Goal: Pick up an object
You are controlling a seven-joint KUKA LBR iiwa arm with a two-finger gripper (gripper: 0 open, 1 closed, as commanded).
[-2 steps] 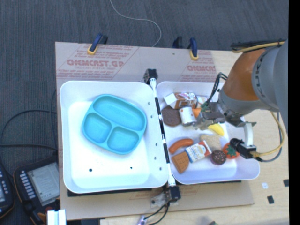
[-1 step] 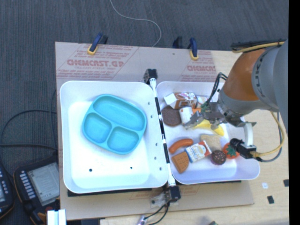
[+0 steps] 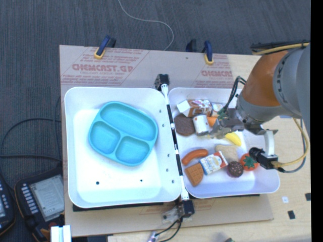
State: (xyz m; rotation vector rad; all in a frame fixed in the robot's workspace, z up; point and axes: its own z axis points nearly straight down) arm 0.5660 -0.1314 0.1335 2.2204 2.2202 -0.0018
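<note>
The yellow banana (image 3: 233,138) sits right under the gripper (image 3: 222,127) in the right bin (image 3: 262,188), can't tell what the claw's state is, so I'd drop straight down, avoiding the white block (image 3: 201,124) just left.

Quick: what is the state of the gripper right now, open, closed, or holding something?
Gripper: cannot be told; it is low in the right bin among the toy foods, beside the banana.

Tool (image 3: 221,127) low in right bin (image 3: 262,185), toys at 6 o'clock; blue plate (image 3: 122,133) in left bin (image 3: 81,185).
</note>
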